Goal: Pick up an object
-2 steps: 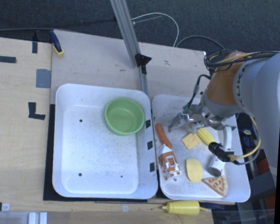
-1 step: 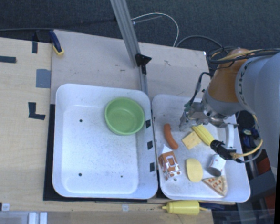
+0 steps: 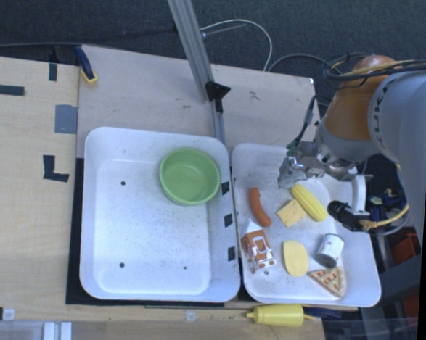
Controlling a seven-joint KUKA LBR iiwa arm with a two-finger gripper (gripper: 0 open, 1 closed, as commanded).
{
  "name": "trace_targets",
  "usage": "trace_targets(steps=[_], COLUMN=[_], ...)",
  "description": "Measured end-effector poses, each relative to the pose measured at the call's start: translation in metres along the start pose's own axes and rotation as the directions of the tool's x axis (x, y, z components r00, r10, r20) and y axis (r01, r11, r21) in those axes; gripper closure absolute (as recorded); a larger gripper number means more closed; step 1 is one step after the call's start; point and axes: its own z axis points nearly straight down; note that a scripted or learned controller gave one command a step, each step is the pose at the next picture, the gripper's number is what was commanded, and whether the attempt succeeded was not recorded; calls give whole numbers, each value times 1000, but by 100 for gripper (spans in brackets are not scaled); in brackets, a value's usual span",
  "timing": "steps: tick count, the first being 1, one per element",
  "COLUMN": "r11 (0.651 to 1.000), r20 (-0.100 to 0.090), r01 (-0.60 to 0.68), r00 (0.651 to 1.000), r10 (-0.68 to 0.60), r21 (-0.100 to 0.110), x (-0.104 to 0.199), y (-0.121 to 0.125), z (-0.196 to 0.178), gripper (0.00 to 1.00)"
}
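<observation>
The jaws (image 3: 294, 173) hang over the far end of the right bin (image 3: 371, 286), just left of one yellow corn cob (image 3: 309, 201); whether they are spread or closed cannot be told, and nothing shows between them. That bin holds seven toys: the corn, one cheese wedge (image 3: 291, 213), one sausage (image 3: 260, 207), one small carton (image 3: 257, 251), one yellow oval piece (image 3: 295, 258), one pizza slice (image 3: 327, 280) and one white cup (image 3: 330, 248). The left bin (image 3: 108, 216) holds one green bowl (image 3: 189, 176). One mustard bottle (image 3: 275, 315) lies on the surface at the near edge.
</observation>
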Motion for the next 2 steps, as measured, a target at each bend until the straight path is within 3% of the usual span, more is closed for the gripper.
trace_targets(steps=[2], r11=[1000], r20=[0], r01=[0], r00=[1000], r10=[0], r21=[-2], x=[7], y=[18], z=[-98], gripper=[100])
